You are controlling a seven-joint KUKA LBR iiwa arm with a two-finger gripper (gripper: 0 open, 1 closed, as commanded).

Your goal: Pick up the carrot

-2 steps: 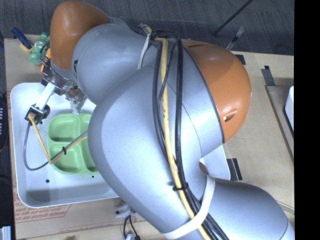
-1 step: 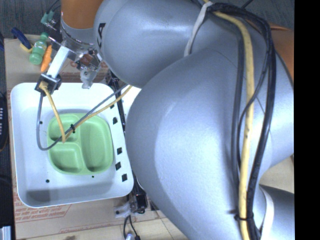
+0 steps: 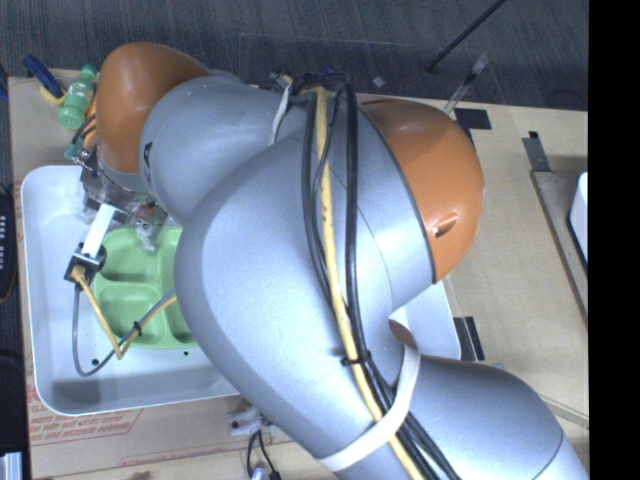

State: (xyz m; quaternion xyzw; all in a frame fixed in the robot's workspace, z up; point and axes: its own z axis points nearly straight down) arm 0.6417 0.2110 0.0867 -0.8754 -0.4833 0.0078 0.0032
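My grey arm [image 3: 330, 268] reaches across from the right and covers most of both bins. Its orange-banded wrist [image 3: 130, 93] hangs over the far end of the left bin [image 3: 50, 268]. Below the wrist, the gripper [image 3: 122, 216] points down at the far edge of a light green moulded piece [image 3: 140, 288] lying in that bin. The wrist housing hides the gripper's tips. A white tag and a yellow cable [image 3: 95, 308] trail from the wrist into the bin. The arm hides the bin floor to the right of the green piece.
A green bottle-like object [image 3: 76, 98] and a blue item [image 3: 40, 73] lie beyond the left bin's far corner. A corner of the right bin [image 3: 445, 318] shows past the arm. Bare wooden bench [image 3: 520, 268] extends to the right.
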